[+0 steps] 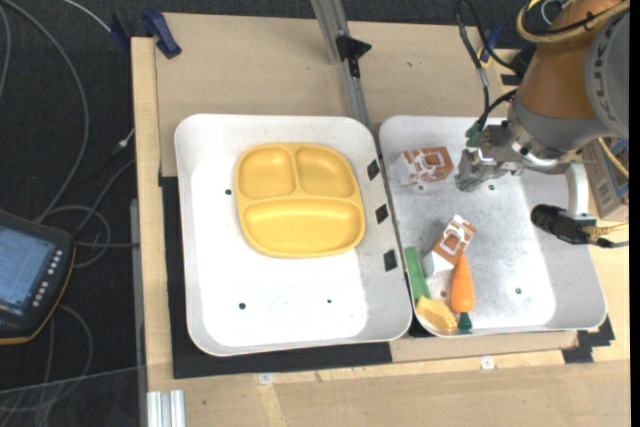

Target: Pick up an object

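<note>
Gripper: the gripper (478,167) hangs low over the far part of the right bin (520,245), near that bin's far edge; whether it is released or clenched cannot be told from this slanted view, and nothing is seen inside it.
Arm: the arm (560,75) comes in from the desk's right side, its orange band above the wrist, the wrist bent down toward the bin floor.
Nearest object: a small white-and-orange packet (427,165) lies just beside the gripper, toward the left bin; contact cannot be judged.
Second packet: a similar white-and-orange packet (455,239) lies near the middle of the right bin, well apart from the gripper.
Near-corner group: an orange carrot (461,285), a green stick (416,273) and a yellow piece (436,315) lie close together at the right bin's near left corner.
Left bin: the left bin (290,315) carries a yellow divided plate (298,198) in its far half.
Desk: the desk (250,55) bears both bins side by side.
</note>
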Robot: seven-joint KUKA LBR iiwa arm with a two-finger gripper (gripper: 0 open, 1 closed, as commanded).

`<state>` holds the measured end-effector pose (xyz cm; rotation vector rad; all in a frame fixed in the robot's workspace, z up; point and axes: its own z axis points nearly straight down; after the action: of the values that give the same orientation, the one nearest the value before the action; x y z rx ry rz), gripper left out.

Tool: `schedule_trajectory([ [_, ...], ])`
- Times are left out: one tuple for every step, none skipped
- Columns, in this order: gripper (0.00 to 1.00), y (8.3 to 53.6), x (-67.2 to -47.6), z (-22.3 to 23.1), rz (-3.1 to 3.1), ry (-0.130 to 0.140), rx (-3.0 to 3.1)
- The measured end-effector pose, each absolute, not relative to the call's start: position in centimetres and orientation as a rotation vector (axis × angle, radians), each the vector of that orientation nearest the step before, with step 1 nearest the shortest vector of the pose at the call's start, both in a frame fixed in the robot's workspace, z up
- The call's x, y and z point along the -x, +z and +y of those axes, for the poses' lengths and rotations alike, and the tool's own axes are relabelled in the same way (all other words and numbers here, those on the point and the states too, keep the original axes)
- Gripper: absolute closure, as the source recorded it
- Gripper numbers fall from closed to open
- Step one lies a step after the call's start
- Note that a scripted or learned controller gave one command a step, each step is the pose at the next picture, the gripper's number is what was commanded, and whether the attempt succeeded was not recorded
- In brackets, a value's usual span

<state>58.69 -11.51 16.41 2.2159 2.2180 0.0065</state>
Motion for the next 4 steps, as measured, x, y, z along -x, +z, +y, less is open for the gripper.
schedule_trajectory([
  [1.0, 21.1, -59.0, -10.8, 2.221, 0.007, -2.215],
  [1.0, 26.8, -60.1, -10.2, 2.219, 0.009, -2.213],
  [1.0, 26.0, -61.9, -4.4, 2.227, 0.005, -2.212],
  [1.0, 25.1, -61.6, 1.2, 2.232, -0.001, -2.217],
])
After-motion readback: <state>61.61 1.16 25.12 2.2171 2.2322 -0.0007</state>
